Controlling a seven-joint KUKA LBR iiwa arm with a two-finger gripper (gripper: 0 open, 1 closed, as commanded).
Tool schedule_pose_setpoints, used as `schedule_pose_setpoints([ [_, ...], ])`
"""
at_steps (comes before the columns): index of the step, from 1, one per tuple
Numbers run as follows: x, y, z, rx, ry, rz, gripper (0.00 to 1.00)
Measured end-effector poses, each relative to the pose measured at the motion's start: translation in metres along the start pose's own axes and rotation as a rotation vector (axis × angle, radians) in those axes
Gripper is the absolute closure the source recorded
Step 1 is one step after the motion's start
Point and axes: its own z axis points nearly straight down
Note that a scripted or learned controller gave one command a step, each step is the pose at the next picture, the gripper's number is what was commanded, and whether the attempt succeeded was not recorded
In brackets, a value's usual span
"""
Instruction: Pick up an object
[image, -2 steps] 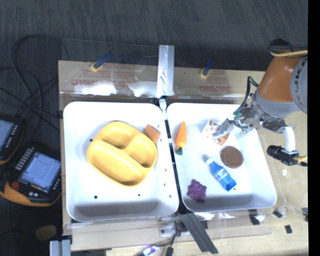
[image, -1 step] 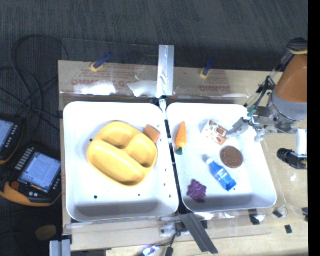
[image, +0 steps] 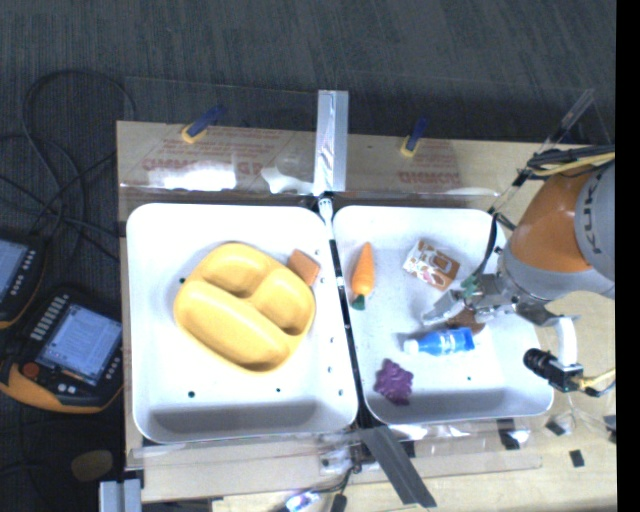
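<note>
While the grey two-finger gripper (image: 452, 308) sits low in the right white bin (image: 400, 225), whether its fingers are open or closed cannot be told. Just below lies a blue plastic bottle (image: 443, 343); a purple grape cluster (image: 394, 380) rests lower left.

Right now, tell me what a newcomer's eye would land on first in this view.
The big yellow bread-like lump fills much of the left bin, with a small orange-brown piece at its upper right edge. In the right bin, the arm's orange band draws the eye, and its pincer sits low just above a blue-and-white tube. Around these lie a carrot, a printed packet and a purple lump.
</note>
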Motion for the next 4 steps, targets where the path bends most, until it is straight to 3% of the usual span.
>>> schedule_pose_setpoints([
  [1,-0.001,0.0,-0.009,0.0,-0.002,0.001,1.0],
  [2,0.054,0.032,-0.139,0.013,0.001,0.009,1.0],
  [3,0.046,-0.046,-0.042,0.016,0.003,0.106,1.0],
  [4,0.136,-0.015,-0.146,0.014,0.003,-0.022,1.0],
])
